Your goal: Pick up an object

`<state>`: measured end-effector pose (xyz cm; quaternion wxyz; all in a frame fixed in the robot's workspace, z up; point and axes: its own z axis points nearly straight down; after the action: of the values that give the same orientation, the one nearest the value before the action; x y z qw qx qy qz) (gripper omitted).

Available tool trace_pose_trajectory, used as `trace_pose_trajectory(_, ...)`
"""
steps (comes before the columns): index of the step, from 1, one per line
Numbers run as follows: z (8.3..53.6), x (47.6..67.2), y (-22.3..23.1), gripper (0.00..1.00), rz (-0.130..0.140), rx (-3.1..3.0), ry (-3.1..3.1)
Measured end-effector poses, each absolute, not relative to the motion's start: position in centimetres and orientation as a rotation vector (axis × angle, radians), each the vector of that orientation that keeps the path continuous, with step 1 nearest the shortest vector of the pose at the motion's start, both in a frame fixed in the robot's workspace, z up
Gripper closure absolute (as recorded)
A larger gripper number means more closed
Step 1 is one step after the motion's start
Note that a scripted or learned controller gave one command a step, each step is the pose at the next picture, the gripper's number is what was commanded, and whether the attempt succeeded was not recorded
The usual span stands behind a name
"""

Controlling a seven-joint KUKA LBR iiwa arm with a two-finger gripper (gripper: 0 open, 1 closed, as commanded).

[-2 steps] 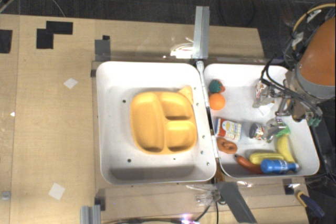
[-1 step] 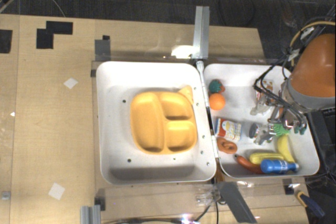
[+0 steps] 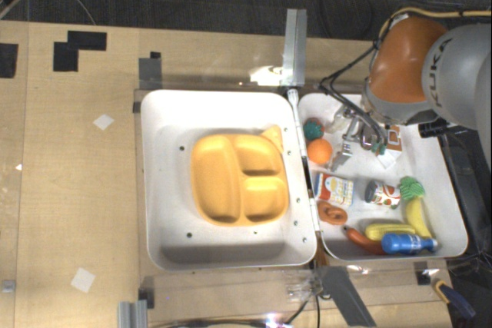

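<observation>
2 white bins sit side by side. Nearest, along the right bin's (image 3: 453, 234) front edge, lie a blue bottle (image 3: 407, 244), a yellow banana (image 3: 416, 216) and a red pretzel-shaped toy (image 3: 333, 213). Behind them, an orange ball (image 3: 319, 152). Just beside it hangs the gripper (image 3: 350, 146), fingers apart, holding nothing. The left bin (image 3: 165, 165) holds a yellow divided tray (image 3: 237, 177).

Yellow compartment tray (image 3: 234, 177) sits in a white left bin (image 3: 165, 188), well left of the gripper (image 3: 355, 140). Beside the gripper in the white right bin (image 3: 450, 188): teal ball (image 3: 313, 128), orange ball (image 3: 319, 152). Below it: red-and-white carton (image 3: 334, 190), yellow banana (image 3: 416, 216), green-tipped; blue bottle (image 3: 407, 244). Arm (image 3: 430, 69) grey, banded orange.
</observation>
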<state>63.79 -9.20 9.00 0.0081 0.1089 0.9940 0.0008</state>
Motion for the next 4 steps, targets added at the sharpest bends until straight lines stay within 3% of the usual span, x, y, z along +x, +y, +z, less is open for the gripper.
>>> trace_pose_trajectory(1,19.2,65.4,-7.9,0.0,0.005,0.661,3.053)
trace_pose_trajectory(2,9.6,66.1,-12.4,0.0,0.001,1.166,2.912)
trace_pose_trajectory(3,8.8,65.7,-8.9,0.0,-0.005,1.032,2.96)
trace_pose_trajectory(4,19.0,54.1,-7.8,0.0,0.006,0.99,2.966)
